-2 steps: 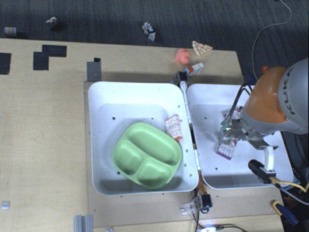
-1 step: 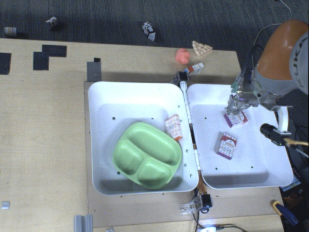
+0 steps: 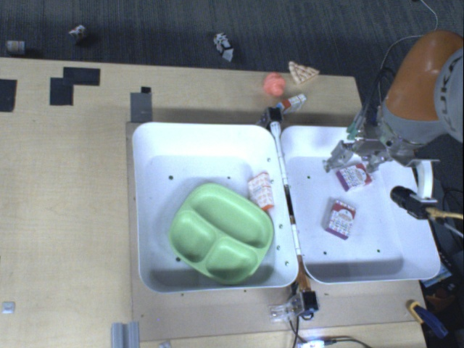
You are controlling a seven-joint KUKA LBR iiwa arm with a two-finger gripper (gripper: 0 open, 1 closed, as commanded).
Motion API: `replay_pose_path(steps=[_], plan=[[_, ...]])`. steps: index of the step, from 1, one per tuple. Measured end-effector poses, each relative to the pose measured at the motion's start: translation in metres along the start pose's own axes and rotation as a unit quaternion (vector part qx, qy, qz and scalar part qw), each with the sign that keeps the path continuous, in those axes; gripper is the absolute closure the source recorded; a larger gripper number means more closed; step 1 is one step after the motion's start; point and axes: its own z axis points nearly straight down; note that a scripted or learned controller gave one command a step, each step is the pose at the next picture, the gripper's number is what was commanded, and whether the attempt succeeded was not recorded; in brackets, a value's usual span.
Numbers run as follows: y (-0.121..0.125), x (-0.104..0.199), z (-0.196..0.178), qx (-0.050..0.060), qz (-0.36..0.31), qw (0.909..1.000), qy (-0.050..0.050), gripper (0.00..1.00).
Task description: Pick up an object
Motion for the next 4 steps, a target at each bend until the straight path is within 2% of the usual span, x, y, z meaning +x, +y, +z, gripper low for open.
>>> replay_pose_path(steps=[1, 2, 3, 4], plan=[[-0.005, 0.003, 0.114, -0.002, 0.002, 1.0, 0.0, 0.0], [0.057, 0.005, 0.115, -0.001, 0.0, 1.0, 0.0, 0.0], [-0.024, -0.008, 0.113, -0.001, 0.002, 1.0, -0.001, 0.0], [-0.022, -0.007, 0.102, -0.005, 0.001, 1.0, -0.001, 1.0]])
